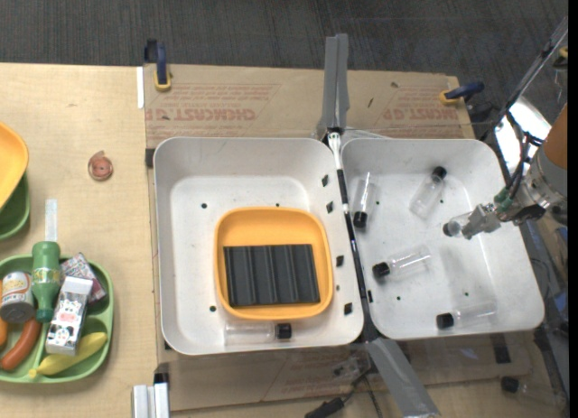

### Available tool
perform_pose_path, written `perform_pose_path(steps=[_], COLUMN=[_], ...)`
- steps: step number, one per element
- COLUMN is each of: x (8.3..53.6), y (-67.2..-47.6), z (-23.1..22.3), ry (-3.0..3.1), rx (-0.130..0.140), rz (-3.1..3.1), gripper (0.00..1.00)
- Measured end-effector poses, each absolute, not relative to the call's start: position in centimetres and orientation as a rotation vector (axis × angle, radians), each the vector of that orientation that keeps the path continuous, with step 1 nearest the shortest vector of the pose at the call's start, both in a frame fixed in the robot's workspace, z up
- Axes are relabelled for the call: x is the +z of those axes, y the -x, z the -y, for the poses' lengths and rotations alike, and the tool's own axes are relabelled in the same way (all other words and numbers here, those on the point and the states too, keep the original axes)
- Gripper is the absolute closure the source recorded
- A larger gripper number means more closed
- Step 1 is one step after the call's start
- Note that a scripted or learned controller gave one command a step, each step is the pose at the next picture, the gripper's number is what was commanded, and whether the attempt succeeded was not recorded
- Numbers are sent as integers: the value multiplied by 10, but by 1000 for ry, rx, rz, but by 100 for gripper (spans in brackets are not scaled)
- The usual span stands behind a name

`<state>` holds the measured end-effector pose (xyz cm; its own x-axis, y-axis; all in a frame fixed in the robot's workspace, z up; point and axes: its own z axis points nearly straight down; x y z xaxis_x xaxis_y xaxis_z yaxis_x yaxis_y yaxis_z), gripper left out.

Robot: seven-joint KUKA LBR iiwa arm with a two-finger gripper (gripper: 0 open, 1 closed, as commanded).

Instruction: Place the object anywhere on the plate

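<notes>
Figure: pick phase of a place-on-plate task, seen from above. The tool (454, 227) hangs over the right bin (506, 299), near that bin's right wall and about midway along it; nothing is visible between its tips, and whether it is open or closed cannot be told at this size. The task's objects are clear vials with black caps, all lying in the right bin: one (428, 192) just up and left of the tool toward the far wall, one (403, 264) below and left of it near the bin's middle, one (359, 201) against the left wall, and one (465, 317) near the near edge. The target, an orange plate (275, 224) carrying a dark ribbed insert (272, 275), sits centred in the left bin (181, 227).

Judged step: selecting and grasping a vial. The two middle vials look the best candidates, since each has bare floor on both sides for the tips; closing across the body rather than along it should stop the smooth cylinder from rolling or squirting out. The wall-side vial offers little room on one flank.

For transfer, the raised rims where the bins meet, and the upright bar (335, 82) at the far edge of that seam, call for a lift before crossing. The plate is broad, so any release inside its rim serves.
</notes>
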<state>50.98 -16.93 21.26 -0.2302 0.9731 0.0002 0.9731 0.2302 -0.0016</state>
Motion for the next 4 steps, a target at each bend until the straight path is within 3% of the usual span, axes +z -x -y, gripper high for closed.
perform_pose_path(steps=[1,2,4], x=[253,320,442], y=[-490,-479,-479], z=[218,223,222], ry=[1667,1277,524], rx=[0,1,2], rz=[2666,2875,3103], gripper=[100,100,100])
